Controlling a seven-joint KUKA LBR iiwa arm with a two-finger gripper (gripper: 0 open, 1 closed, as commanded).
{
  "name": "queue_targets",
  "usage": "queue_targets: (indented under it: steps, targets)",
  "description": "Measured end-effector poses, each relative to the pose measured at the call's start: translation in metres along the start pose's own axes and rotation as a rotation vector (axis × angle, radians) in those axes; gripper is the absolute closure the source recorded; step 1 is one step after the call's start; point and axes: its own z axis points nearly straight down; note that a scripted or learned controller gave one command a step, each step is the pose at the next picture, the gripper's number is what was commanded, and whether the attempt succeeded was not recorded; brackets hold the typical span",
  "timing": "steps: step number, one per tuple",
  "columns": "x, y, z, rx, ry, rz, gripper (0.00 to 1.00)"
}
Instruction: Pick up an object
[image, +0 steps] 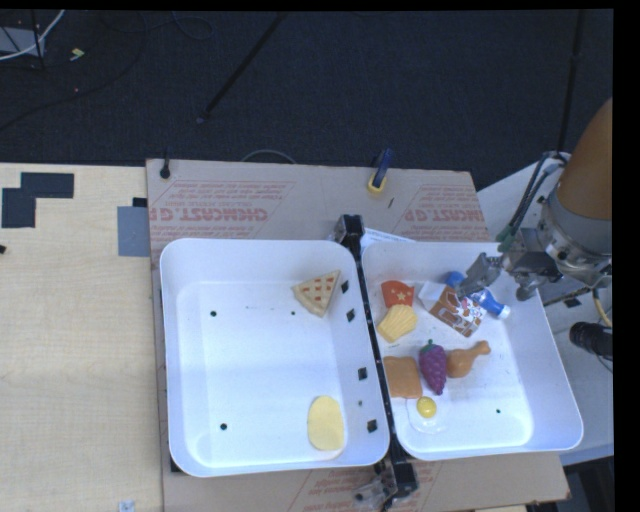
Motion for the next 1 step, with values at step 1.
queue_targets:
  steps: [1]
  targets:
    - [-0.0158,-0.0088,0.0934,0.009,0.002,0.002,0.00]
